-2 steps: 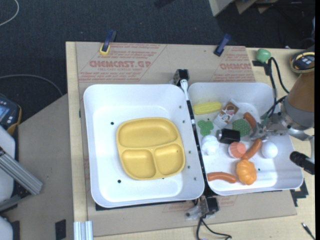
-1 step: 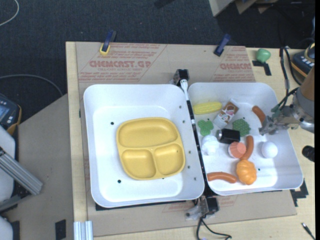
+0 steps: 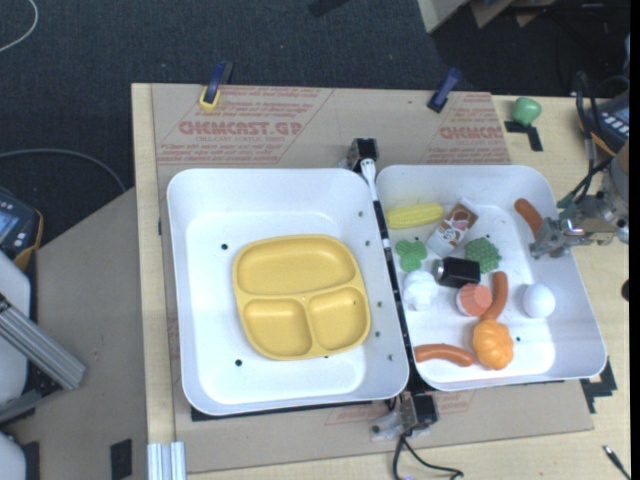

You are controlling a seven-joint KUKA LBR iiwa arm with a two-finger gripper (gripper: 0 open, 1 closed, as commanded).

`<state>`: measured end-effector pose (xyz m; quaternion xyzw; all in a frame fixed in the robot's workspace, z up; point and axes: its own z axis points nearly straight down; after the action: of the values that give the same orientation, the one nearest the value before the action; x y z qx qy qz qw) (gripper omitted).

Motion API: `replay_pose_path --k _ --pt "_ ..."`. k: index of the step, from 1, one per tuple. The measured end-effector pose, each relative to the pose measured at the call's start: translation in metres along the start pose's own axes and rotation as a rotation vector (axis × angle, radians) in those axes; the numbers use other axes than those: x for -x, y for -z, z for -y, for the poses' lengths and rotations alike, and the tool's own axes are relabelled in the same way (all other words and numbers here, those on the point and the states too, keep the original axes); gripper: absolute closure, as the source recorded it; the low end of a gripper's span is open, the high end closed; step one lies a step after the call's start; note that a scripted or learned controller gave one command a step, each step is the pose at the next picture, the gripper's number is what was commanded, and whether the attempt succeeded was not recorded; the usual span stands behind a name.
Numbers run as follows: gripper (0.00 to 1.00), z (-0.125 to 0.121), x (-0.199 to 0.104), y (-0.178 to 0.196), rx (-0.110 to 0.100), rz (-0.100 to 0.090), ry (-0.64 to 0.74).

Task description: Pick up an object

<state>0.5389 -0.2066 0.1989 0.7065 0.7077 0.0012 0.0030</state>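
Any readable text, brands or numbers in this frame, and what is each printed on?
"CHEMCAST G P": red print on the brown board behind the left bin; smaller red lines beneath are blurred.
Red print on the board behind the right bin: unreadable.
Small carton in the right bin: markings too small to read.

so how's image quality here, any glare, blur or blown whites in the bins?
Camera view: soft overall, small toys lack fine edges; the glossy white right bin and white left bin run near clipping, so the white ball barely separates; the yellow divided plastic tray shows mild sheen; the pincer at the right rim is low-contrast and smeared.
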Motion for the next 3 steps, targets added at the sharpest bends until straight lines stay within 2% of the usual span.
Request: replay_pose_path --k 1,2,3 --pt "1.00 -0.001 0.000 0.028 0.000 0.000 0.000" --pt "1.00 -0.027 -0.042 0.037 -0.001 -0.002 0.004" --pt "1.00 -0.055 -0.098 0.027 -0.003 -0.003 0.005"
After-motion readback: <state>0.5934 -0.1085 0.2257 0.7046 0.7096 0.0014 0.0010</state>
